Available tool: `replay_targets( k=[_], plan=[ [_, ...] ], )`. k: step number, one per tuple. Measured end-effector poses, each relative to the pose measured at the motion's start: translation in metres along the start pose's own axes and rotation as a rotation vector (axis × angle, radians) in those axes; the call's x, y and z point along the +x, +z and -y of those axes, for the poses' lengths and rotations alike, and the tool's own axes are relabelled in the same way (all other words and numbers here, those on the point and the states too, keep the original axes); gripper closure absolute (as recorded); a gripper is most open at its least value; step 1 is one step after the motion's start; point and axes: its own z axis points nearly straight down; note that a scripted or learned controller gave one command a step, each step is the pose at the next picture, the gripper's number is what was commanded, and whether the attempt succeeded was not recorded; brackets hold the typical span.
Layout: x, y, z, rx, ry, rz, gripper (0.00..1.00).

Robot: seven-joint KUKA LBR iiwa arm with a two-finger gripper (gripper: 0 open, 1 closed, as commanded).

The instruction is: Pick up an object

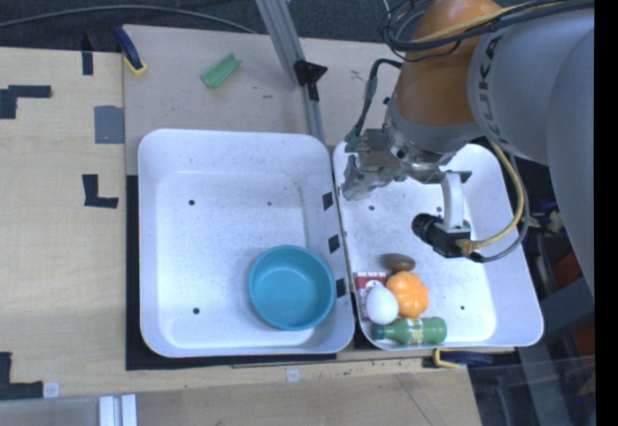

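Observation:
In the right bin (483,318), near its front edge, lies a cluster of small objects: an orange ball-like fruit (408,295), a white egg-shaped object (381,304), a green bottle (413,330) lying flat, a brown oval piece (398,263) and a red-and-white item (368,281). My gripper (359,178) hangs over the back left part of the right bin, well behind the cluster. Nothing shows between its fingers.
A blue bowl (290,286) sits in the front right of the left bin (183,221). A slanted metal pole (280,23) rises behind the bins. A green block (220,71) lies on the bench at the back. Cables loop around the arm's wrist.

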Motion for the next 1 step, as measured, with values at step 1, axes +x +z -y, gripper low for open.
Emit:
replay_targets(
  k=[1],
  plan=[
    [0.0490,0.0093,0.0167,0.000,0.001,0.000,1.00]
  ],
)
